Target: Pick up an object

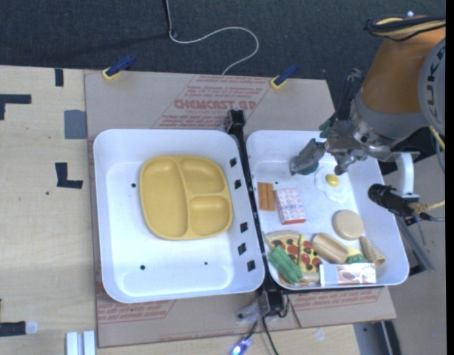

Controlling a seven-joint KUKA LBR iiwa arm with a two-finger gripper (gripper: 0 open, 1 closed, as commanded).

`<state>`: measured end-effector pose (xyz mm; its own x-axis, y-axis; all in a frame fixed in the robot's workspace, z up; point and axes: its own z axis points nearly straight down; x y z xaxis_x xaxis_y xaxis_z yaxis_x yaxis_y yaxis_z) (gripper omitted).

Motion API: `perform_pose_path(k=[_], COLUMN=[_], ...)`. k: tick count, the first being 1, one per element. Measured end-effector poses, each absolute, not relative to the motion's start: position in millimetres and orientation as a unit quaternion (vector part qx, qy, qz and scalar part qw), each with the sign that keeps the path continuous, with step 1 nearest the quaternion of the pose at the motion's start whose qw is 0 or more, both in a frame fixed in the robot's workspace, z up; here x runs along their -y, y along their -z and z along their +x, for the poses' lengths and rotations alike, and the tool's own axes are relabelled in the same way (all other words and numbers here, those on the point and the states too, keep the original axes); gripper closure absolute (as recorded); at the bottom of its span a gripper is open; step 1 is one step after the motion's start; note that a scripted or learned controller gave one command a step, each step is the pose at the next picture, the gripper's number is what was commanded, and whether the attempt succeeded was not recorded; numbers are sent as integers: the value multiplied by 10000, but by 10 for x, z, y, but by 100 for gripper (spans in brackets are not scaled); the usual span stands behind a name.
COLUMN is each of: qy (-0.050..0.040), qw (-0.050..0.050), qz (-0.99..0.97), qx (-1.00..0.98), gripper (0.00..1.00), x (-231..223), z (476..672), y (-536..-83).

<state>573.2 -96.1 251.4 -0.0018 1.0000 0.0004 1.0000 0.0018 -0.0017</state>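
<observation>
Objects for picking lie in the right shallow white bin (275,145): a fried-egg toy (333,186), a pink-and-white packet (290,205), an orange wafer bar (265,195), a round tan biscuit (348,223), a hot-dog toy (330,248), a pizza slice (299,254), a green vegetable piece (283,265) and a white carton (348,274). The left white bin (116,198) holds a yellow three-compartment plate (186,197). The tool (321,161) hovers over the right bin's upper area, just above the egg; whether it is apart or together cannot be determined.
</observation>
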Motion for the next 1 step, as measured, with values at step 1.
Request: perform_pose_path(k=[1], qy=[-25], qw=[27], qz=[-7065], qx=[7077], gripper=[0], x=[907], z=[5842], y=[-1872])
